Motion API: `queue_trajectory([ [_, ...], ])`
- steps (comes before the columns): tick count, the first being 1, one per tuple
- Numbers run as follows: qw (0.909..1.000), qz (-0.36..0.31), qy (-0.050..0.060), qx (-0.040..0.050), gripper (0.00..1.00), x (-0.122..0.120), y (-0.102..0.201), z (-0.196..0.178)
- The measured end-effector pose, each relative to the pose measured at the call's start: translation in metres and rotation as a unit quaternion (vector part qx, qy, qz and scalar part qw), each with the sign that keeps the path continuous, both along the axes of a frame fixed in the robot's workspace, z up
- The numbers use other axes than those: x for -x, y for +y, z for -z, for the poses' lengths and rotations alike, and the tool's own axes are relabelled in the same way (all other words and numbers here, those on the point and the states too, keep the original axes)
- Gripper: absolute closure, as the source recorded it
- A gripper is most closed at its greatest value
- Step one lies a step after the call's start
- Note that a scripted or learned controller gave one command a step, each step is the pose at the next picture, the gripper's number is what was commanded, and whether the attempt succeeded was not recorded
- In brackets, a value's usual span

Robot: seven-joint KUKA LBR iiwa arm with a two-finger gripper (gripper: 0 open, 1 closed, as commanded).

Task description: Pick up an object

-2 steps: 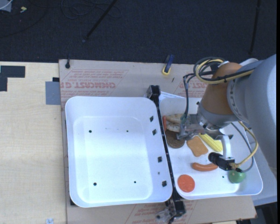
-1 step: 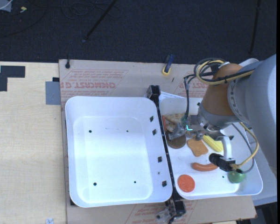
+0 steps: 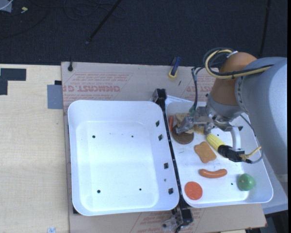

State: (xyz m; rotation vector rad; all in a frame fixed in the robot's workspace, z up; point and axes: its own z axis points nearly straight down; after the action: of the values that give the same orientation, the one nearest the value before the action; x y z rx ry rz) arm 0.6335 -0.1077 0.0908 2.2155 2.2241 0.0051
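End effector [image 3: 186, 125] is down in the right bin [image 3: 262, 188], over the brown round piece [image 3: 183, 138]; can't tell its state. Sausage [image 3: 213, 173], green ball [image 3: 246, 181], orange disc [image 3: 193, 190] lie loose. Nothing visibly lifted, so pick not done yet

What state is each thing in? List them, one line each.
Pincer: down in the right bin, over the brown disc.
Biscuit: lying flat.
Sausage: lying flat, apart from the rest.
Orange disc: lying flat.
Green ball: resting near the corner.
Left bin: sitting level.
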Motion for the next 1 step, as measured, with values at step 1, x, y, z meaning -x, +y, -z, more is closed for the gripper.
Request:
queue_trajectory([
  [1,1.0,0.004,-0.001,0.0011,0.0,0.0851,0.0205,-0.0007],
])
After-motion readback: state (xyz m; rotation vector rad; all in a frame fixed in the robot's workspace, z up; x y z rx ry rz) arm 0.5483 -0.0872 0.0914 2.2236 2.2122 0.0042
